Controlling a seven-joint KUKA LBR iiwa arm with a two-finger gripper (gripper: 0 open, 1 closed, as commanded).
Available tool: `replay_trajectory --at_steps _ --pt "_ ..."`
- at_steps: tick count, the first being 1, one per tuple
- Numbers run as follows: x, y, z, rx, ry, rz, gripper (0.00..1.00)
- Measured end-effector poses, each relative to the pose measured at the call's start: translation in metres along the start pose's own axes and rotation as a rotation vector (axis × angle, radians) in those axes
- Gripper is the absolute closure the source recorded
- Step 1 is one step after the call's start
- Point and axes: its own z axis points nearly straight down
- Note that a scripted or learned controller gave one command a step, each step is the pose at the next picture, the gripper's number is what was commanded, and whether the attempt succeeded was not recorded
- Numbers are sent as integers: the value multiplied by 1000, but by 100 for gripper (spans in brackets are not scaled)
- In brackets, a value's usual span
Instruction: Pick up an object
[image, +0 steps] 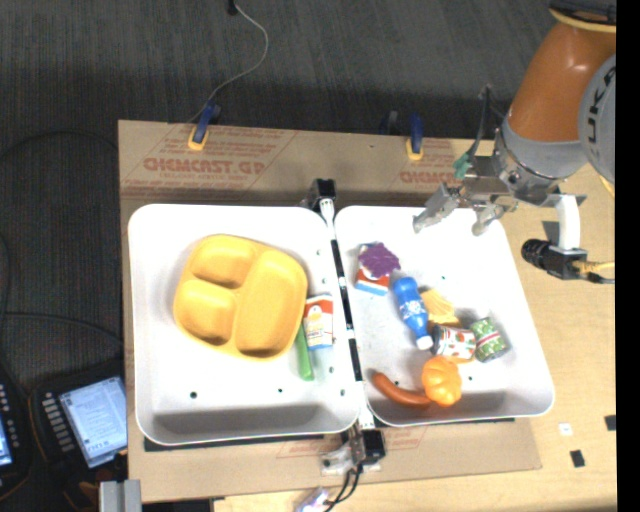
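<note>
Far to the left of the fingers, the left bin (150, 330) holds a big yellow moulded tray (240, 294) that fills most of its floor, leaving bare white only along the near and left rims. A small orange-and-white carton (319, 323) and a green stick (303, 356) are wedged against that bin's right wall, just beside the divider between the bins.

The right bin (510, 290) sits below the fingers. Its far strip, directly under them, is bare, and so is the stretch along its right wall. The objects crowd the middle and near part: a purple toy (378, 262) nearest the fingers and down-left of them, a blue bottle with a white cap (410, 310) lying tilted below that, a yellow piece (439, 304) touching the bottle, a red-and-white can (455, 343) and a green-patterned can (491, 340) side by side, then an orange fruit (441, 381) resting against a red sausage (398, 390) by the near rim.

The gripper (462, 212) hangs over the bin's far edge, fingers spread apart and pinching nothing.
</note>
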Motion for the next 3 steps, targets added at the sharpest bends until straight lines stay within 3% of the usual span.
replay_trajectory --at_steps 1,2,3 --pt "7 3 162 -11 -1 2 0" --pt "7 4 152 -11 3 4 100" --pt "68 50 39 -3 0 -1 100"
